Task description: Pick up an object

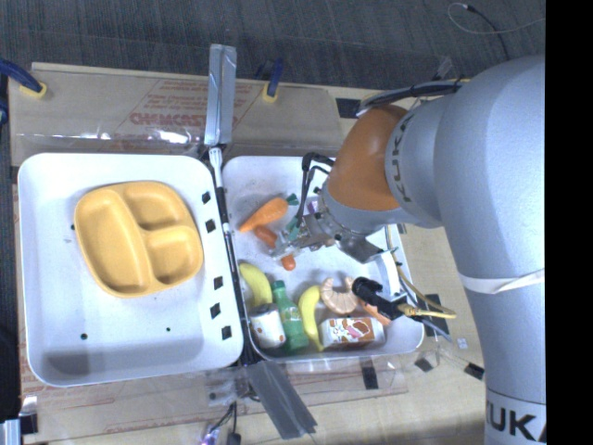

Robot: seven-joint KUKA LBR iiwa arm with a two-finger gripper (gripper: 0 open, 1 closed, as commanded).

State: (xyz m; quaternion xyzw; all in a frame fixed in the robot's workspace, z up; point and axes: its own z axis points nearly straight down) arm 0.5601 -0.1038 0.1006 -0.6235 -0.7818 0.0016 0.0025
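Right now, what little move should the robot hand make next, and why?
Probably a small drop straight down. The gripper hangs low in the right bin, just beside the carrot and above a small orange piece, with nothing visibly between its fingers. Going lower would likely put one within reach.

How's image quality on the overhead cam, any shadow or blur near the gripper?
Camera view: even, soft lighting with no harsh glare; the arm shades the right bin beneath its wrist; the gripper looks soft and cluttered; the yellow tray reads clearly.
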